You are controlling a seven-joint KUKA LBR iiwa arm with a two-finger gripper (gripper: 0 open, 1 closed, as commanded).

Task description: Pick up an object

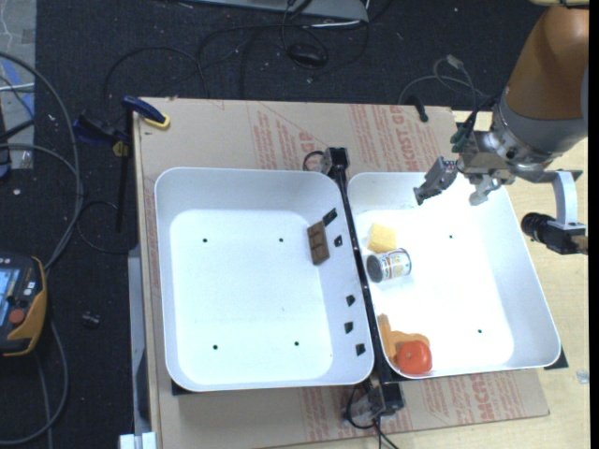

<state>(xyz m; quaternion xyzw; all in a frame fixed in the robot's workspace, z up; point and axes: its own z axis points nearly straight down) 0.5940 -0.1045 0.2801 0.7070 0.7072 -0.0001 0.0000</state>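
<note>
— Nearest the lens sits the red tomato-like object (413,355), tucked in the near left corner of the right bin (524,279) against an orange piece (393,330). What are the fingers doing?

— Spread apart, gripping nothing. The gripper (459,183) hangs above the bin's far edge, well apart from everything.

— And outward from there?

— A yellow block (381,238) and a small tin can (389,266) on its side, touching or nearly so, near the divider. I'd judge either the likeliest target, being closest to the fingers.

— The left bin (187,279)?

— A brown chocolate-like bar (318,244) leans on its right wall, awkward to grasp there.
</note>
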